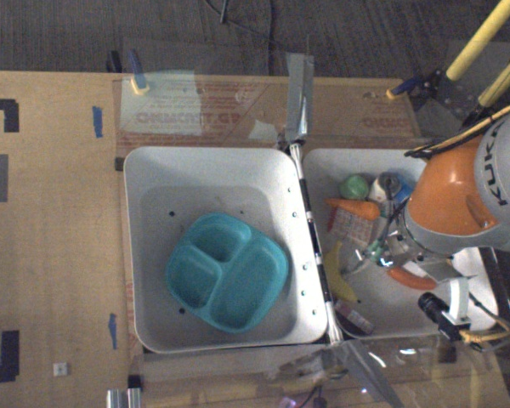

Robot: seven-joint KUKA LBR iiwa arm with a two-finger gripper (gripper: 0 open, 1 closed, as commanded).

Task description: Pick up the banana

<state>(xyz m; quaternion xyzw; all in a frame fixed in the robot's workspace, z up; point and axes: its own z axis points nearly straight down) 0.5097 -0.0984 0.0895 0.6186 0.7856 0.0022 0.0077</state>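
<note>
So the arm [480, 189] is the big thing here, leaning in from the right and hanging over the right bin [319, 164], with the orange band covering a good chunk of it. The left bin [153, 177] just has a teal divided tray [229, 270] sitting in it, nothing to do with the job.

The right bin is the cluttered one: a carrot [354, 208] near the top, a green ball [354, 185] behind it, some sort of red-and-white packet [353, 226] and a red-orange piece [412, 279] lower down.

The banana [338, 277] lies along the left wall of that bin, close to the divider, flat on the floor of the bin. The gripper [376, 252] sits just beside it, low in the clutter, but nothing yellow is between the fingers as far as I can see. Honestly can't tell how the jaws stand, the wrist hides too much.

My read: it's reaching in, the grab isn't made yet, and the lift is all still to do.
</note>
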